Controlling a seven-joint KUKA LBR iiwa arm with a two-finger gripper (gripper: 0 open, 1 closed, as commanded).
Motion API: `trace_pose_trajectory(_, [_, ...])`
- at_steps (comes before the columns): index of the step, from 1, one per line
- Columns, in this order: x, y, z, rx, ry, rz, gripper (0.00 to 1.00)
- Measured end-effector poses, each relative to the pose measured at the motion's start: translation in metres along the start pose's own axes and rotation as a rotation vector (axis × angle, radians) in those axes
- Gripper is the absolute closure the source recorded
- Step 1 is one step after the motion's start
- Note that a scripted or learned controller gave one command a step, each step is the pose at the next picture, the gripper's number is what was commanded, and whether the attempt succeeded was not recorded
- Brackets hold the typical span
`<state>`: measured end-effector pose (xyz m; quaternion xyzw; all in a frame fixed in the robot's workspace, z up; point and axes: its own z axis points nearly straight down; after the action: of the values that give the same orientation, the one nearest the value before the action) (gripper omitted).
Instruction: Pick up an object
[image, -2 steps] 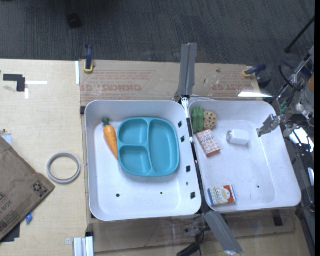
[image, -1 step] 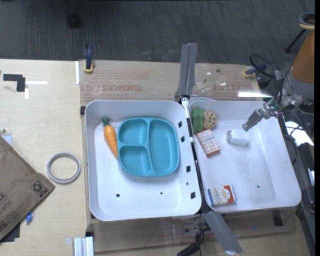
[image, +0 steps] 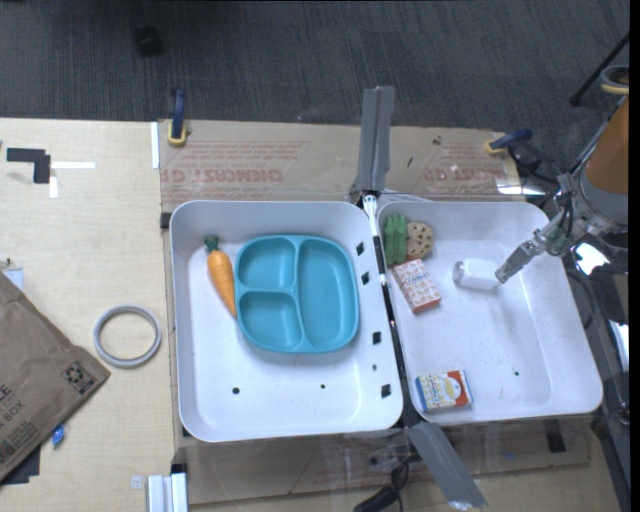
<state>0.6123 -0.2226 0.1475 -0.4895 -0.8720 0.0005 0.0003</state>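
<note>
The gripper (image: 505, 270) is reaching into the right-hand white bin (image: 560, 395) from the right, slanting down and to the left, its tip just beside a small white cylindrical object (image: 474, 274) lying on the bin floor. Whether the tip is touching that object cannot be told, nor whether the claw is spread or pressed together. Behind it, the grey arm with its orange band (image: 608, 165) is leaning in over the bin's far right corner.

Left of the white object, a small red and white carton (image: 414, 285) is lying flat; its printing is too small to read. Beyond it, in the far left corner, a green ridged toy (image: 395, 238) is sitting beside a round tan cookie with dark chips (image: 419, 237). Near the front, a small white box with orange and blue printing (image: 442, 390) is lying, its label illegible.

In the left-hand white bin (image: 290, 410), a turquoise three-compartment plastic plate (image: 298, 293) is resting, with an orange toy carrot (image: 221, 278) just to its left.

Cardboard (image: 250, 165) behind the bins is showing red mirrored lettering that cannot be made out for certain. A grey tape ring (image: 127, 335) is lying on the bench at left.
</note>
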Motion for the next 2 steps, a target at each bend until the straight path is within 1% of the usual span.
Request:
trace_pose_trajectory(1, [-0.012, 0.049, -0.080, -0.005, -0.006, -0.361, 0.00])
trace_pose_trajectory(2, [-0.021, 0.039, 0.033, -0.010, -0.019, -0.683, 0.00])
